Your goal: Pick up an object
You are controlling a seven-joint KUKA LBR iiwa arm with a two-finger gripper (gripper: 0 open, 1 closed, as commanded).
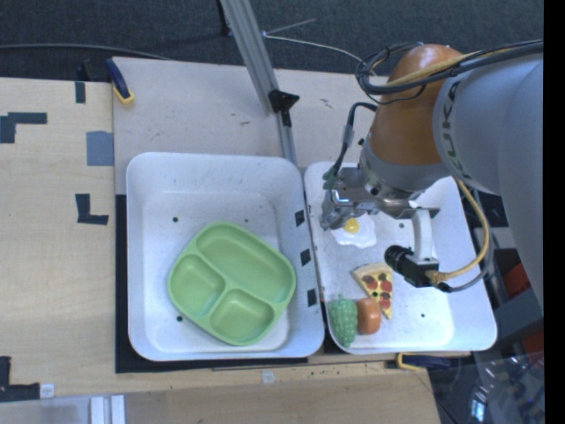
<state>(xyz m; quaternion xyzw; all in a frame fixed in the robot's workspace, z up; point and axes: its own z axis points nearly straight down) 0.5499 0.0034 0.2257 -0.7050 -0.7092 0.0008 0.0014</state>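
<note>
**Just above the toy egg, the tool hangs in the right bin**

Starting at the left, the worktop is pale wood-grain board, matt, with a few short strips of dark tape and a square grey patch stuck flat on it. Near its far edge lies a small blue clip with a yellow tip.

Next comes the left bin, a shallow white tray with rounded corners and a slightly scuffed floor. A light green plate lies flat in its near half. It is smooth plastic, rounded at the corners, and moulded into three compartments.

A ribbed aluminium strut slants down from the top and ends at the far rim, between the two bins.

The right bin touches the left one along its side. The tool, bare metal, is low over its far left part. I cannot tell whether it is apart or together, and I see nothing held in it. Just beside it, towards the near side, a toy fried egg lies on the bin floor, flat white with a round yellow yolk. Nearer the front lies a pizza slice, a yellow wedge dotted red. At the front rim a knobbly green vegetable touches a smooth orange-red piece.

Behind, the grey arm reaches in, glossy, with its orange band above the wrist.
</note>
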